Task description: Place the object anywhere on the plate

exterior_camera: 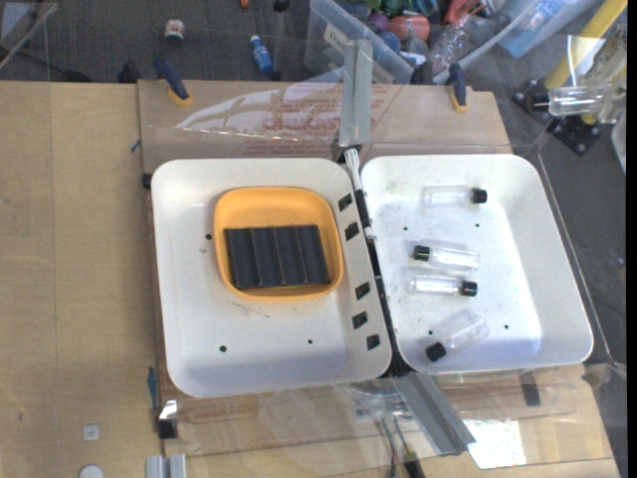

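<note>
Wooden bench (70, 217) underfoot, two white bins side by side, and a tub of bright clutter (418, 8) sits at the top of the frame. Eyes on the right bin (557, 267) first: four clear vials with black caps lie scattered there. Top vial (453, 196) lies nearly level, cap to the right. Second vial (446, 256) has its cap to the left. Third vial (443, 287), just below it, cap to the right. Fourth vial (456, 334) is tilted, cap at lower left. All four are well apart from the target.

That target is the orange plate (277, 202) in the left bin (184, 297), centre-left of the frame, carrying a dark ribbed insert (277, 257). So any vial must travel leftward, over the divider (360, 257) between the bins. The two middle vials lie nearest that divider, long axes roughly across the frame.

As for the gripper, I cannot tell its state. Faint reddish print on the plastic sheet (289, 113) above the bins is too blurred to read.
</note>
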